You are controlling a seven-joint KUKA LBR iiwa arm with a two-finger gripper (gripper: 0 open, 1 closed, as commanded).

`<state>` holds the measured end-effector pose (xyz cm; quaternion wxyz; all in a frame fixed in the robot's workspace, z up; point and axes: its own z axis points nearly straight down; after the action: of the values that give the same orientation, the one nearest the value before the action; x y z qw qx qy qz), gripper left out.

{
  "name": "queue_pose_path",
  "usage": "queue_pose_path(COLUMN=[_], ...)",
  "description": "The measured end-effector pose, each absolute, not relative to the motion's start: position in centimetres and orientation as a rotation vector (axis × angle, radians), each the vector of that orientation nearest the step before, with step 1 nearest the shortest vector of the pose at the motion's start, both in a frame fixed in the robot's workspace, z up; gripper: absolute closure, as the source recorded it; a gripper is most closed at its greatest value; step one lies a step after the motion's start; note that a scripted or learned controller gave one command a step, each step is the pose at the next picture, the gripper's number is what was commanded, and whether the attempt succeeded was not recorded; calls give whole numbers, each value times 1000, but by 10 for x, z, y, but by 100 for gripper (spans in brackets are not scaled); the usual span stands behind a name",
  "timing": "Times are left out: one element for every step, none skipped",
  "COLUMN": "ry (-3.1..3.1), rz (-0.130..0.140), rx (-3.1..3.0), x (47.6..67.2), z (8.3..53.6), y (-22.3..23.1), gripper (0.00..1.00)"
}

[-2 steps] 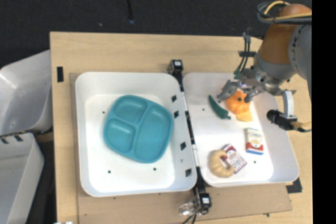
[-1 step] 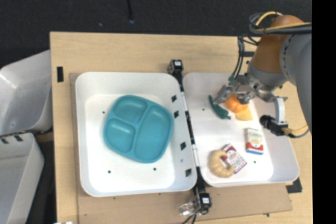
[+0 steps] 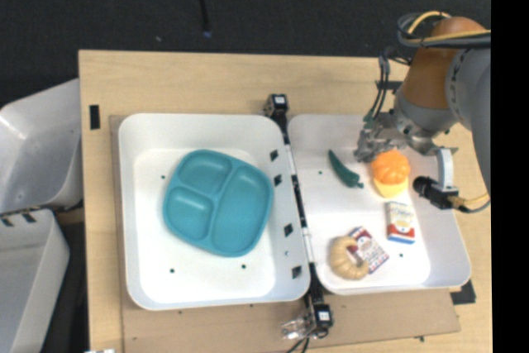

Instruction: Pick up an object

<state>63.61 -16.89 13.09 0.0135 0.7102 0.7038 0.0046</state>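
Observation:
The right bin (image 3: 442,260) holds several small objects. An orange rounded object (image 3: 390,171) lies near its back. A dark green curved piece (image 3: 344,169) lies to the left of it. A small white carton (image 3: 401,222) sits near the middle. A tan bun (image 3: 345,258) and a red and white packet (image 3: 369,248) lie at the front. My gripper (image 3: 374,145) hangs low over the back of this bin, just above and left of the orange object and right of the green piece. Nothing can be seen held in it.
The left bin (image 3: 140,260) carries a teal divided plate (image 3: 219,201) in its middle. A raised divider with black clips (image 3: 291,194) runs between the two bins. A cable (image 3: 453,198) trails off the arm over the right bin's right rim.

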Motion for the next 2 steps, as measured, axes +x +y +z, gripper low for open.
queue_pose_path(ry=[2210, 2217], rz=[4, 5], rx=[2224, 2216], x=[638, 639], z=[181, 235], y=[-179, -181], gripper=[100, 100])
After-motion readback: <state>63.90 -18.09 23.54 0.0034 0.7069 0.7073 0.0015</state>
